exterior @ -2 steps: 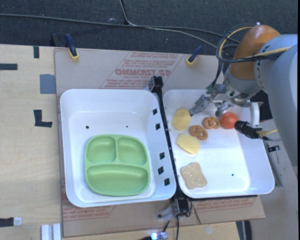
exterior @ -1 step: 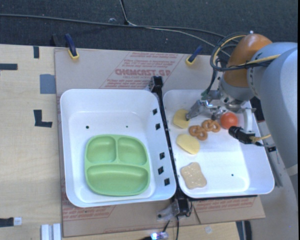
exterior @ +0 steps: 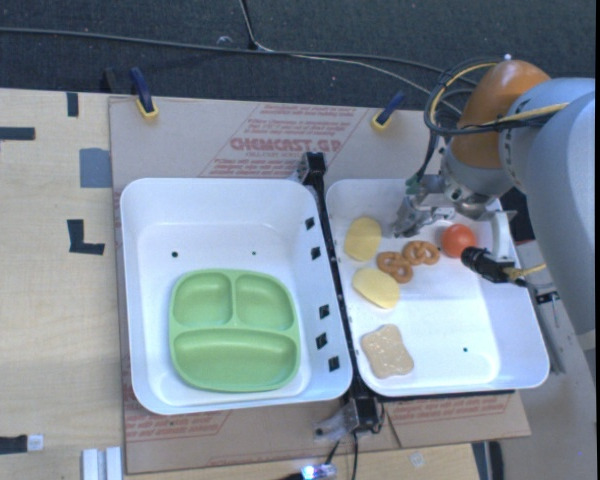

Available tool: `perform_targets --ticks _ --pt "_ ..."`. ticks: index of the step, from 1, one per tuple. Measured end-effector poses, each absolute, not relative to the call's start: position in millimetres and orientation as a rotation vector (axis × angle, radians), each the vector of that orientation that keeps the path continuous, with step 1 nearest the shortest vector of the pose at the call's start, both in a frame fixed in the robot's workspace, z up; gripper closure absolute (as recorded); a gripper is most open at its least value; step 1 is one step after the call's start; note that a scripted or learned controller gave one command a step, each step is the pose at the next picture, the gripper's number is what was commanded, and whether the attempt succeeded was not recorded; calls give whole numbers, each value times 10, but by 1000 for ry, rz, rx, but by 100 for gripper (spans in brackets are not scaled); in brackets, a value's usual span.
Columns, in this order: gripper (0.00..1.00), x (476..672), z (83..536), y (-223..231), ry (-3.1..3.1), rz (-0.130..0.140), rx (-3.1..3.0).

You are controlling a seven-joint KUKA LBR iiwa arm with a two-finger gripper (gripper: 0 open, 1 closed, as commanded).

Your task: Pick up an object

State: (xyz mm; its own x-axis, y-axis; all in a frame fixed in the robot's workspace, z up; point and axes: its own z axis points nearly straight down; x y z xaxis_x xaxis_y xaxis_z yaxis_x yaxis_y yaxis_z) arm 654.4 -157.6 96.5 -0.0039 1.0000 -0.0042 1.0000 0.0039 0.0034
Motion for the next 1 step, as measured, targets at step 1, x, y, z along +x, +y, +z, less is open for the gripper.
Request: perform_targets --ticks 1 --pt "100 6554 1571 -1496 2222 4 2217"
